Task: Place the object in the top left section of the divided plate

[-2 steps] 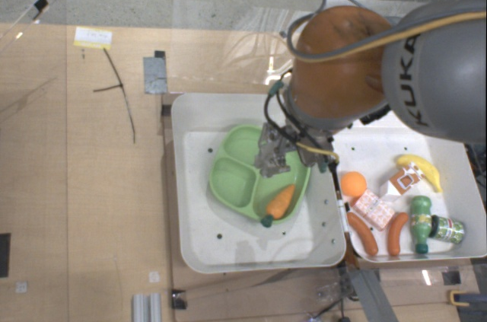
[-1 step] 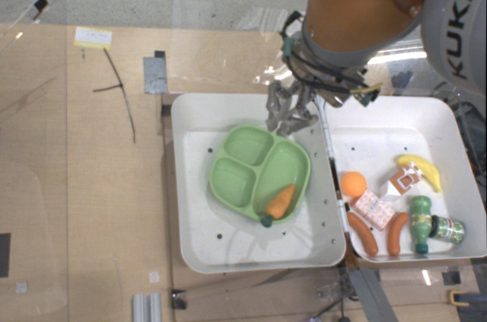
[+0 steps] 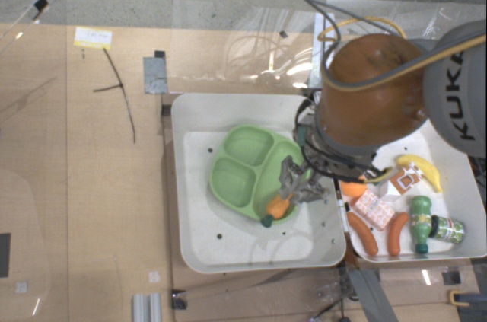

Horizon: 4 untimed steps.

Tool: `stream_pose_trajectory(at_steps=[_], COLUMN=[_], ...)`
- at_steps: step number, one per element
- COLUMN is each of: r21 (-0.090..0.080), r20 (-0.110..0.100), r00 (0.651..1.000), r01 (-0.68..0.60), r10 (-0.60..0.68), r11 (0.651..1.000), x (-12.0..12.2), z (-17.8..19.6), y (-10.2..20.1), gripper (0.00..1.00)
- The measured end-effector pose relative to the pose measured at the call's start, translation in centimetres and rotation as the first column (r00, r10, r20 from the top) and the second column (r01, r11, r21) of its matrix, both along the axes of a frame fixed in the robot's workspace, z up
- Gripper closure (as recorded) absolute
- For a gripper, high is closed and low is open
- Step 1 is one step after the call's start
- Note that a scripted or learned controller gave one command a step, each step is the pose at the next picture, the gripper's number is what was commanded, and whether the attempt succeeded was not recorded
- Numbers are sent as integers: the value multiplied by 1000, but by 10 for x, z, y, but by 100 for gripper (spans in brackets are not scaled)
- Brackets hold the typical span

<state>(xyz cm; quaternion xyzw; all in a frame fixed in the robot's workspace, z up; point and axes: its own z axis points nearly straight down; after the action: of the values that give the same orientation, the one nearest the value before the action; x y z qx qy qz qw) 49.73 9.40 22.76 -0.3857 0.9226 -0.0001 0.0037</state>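
My pincer (image 3: 291, 187) clamped on carrot (image 3: 278, 208) at plate (image 3: 228, 187) 4 o'clock rim. Transport step. Next: carry toward 11 o'clock section, release.

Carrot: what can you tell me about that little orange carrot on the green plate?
The carrot is a small orange toy with a dark green tip, looking like plastic. It lies tilted at the lower right edge of the green plate, green end pointing down toward the bin floor. The robot's hand is right over its upper end. Whether the hand is holding it is hard to tell.
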Motion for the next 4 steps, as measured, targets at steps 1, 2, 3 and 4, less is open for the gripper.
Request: stream_pose_trajectory(at_steps=[1,2,3,4], r21=[1,1,4,4], r20=[2,2,11,11], r00=[992,992,992,992], r01=[-127,-127,-124,-124], r10=[127,127,124,124], r11=[992,992,992,992], x=[27,27,29,29], z=[-18,-18,-5,-5], y=[41,41,42,42], gripper=[100,0,100,0])
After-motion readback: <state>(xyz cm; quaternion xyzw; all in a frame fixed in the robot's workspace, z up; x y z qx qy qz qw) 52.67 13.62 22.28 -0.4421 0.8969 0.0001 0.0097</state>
